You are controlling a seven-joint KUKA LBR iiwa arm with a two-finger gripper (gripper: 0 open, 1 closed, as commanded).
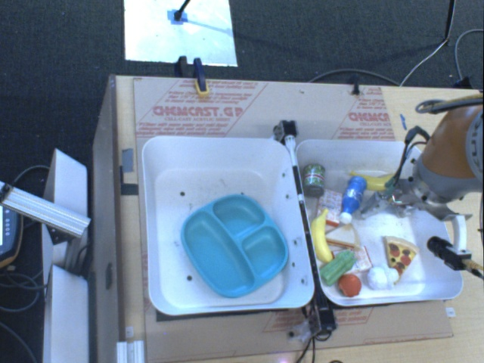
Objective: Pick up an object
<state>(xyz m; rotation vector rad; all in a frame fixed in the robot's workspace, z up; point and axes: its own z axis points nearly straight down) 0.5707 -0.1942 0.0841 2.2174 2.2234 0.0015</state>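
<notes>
The right bin [435, 282] holds several toy foods. A blue bottle [352, 197] lies beside a small can [313, 178] and a yellow piece [371, 180]. A banana [321, 237], a toast slice [344, 237], a green pickle [337, 267], a red tomato [349, 284], a white ball [376, 278] and a pizza slice [398, 253] fill the front half. My gripper [383, 200] hangs low in the bin's back half, just right of the blue bottle and below the yellow piece. Nothing is visibly held.
The left bin [170, 195] carries a blue divided plate [235, 244]. The arm's orange band [454, 144] and grey wrist [439, 184] sit over the right bin's far right edge. A black part [446, 252] juts over the bin's right rim. Cables [423, 59] trail behind the bench.
</notes>
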